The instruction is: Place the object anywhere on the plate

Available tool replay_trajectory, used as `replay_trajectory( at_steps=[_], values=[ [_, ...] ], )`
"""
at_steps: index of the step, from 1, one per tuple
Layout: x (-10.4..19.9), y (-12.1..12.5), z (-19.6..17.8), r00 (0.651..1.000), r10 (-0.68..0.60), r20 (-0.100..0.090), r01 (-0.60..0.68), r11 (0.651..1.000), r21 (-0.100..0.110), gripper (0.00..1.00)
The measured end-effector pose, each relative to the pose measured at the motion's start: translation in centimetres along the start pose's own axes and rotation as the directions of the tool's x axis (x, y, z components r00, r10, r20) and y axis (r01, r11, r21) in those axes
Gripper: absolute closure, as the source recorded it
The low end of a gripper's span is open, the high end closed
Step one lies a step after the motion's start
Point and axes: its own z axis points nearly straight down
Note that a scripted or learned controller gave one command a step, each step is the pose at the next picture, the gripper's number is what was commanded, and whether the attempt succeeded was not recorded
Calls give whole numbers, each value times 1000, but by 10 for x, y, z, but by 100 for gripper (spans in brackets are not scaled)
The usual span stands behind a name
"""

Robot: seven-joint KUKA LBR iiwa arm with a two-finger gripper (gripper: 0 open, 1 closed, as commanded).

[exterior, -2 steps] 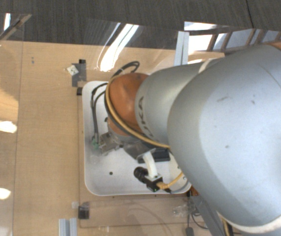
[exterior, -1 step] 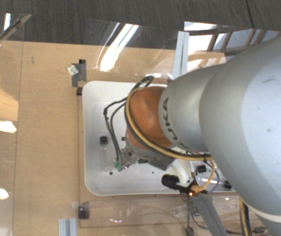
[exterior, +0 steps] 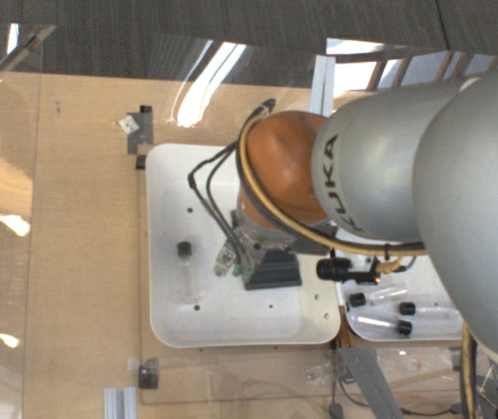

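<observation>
One small dark object [exterior: 184, 249] in left bin [exterior: 166, 317]

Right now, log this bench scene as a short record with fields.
arm: grey KUKA arm with orange band, over the left shallow white bin
gripper: low over that bin's middle
loose item: small dark grey block on the bin floor, left of the gripper, apart from it
right bin: clear tubes with black caps

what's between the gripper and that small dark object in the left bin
In the camera view, bare white bin floor separates the gripper from the small dark object; nothing lies on that stretch.
</observation>
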Motion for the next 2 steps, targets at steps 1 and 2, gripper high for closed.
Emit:
replay_trajectory(
  at_steps=[1, 2],
  values=[
    [41, 33, 57, 884, 468, 1, -468, 884, -9, 100],
    [39, 11, 8, 972, 236, 0, -236, 972, 0, 100]
  ],
)
